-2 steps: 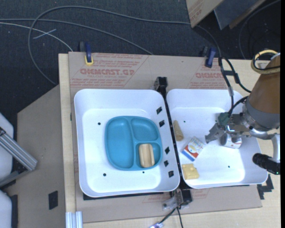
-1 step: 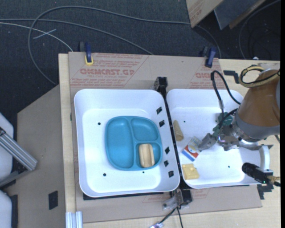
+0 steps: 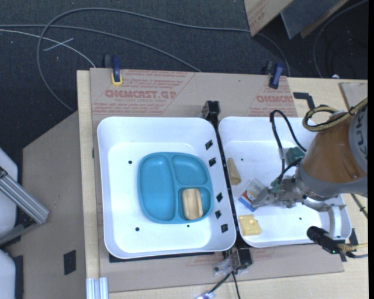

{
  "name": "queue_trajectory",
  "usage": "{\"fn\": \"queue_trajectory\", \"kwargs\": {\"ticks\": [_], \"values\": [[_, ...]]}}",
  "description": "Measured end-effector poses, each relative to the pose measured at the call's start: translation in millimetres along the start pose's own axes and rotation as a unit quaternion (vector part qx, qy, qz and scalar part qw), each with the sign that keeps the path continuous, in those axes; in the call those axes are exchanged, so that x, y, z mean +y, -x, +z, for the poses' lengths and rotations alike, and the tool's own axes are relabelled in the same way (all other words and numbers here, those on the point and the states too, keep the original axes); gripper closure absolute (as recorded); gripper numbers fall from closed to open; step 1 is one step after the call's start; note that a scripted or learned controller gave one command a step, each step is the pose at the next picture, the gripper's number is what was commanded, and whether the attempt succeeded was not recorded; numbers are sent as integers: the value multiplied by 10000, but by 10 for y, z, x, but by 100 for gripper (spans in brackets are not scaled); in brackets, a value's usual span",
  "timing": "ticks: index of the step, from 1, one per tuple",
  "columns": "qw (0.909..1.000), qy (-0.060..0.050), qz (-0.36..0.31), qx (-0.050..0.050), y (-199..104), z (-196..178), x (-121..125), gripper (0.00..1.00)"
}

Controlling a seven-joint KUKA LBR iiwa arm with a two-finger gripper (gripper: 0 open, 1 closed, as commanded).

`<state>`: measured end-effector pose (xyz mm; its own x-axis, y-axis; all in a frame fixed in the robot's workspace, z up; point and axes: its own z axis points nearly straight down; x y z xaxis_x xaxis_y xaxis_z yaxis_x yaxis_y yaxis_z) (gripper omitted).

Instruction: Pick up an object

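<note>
Bench (image 3: pixel 146 87) w/ two white bins (image 3: pixel 114 175)

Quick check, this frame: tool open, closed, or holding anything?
Tool: cannot be told; it sits low in the right bin, at a small blue and white object, with no grasp visible.

**Dark carpet and a paper-covered tabletop**

A dark carpeted floor (image 3: pixel 47 76) fills the upper and left parts of the frame, with thin pale cables (image 3: pixel 58 35) looping over it. The tabletop (image 3: pixel 152 93) is covered in tan board printed with red lettering, held by two blue clamps (image 3: pixel 116 70) at its upper edge. A cardboard box (image 3: pixel 263 14) sits at the upper right. Light is even.
</note>
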<state>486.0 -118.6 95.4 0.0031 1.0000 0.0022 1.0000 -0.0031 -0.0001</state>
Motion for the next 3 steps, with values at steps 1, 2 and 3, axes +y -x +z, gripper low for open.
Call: {"fn": "queue_trajectory", "kwargs": {"ticks": [1, 2, 3], "values": [[10000, 20, -16, 3, -9, -139, 16, 100], [10000, 28, -15, -17, 51, -717, -43, 100], [10000, 28, -23, -16, 25, -1151, -30, 100]]}}
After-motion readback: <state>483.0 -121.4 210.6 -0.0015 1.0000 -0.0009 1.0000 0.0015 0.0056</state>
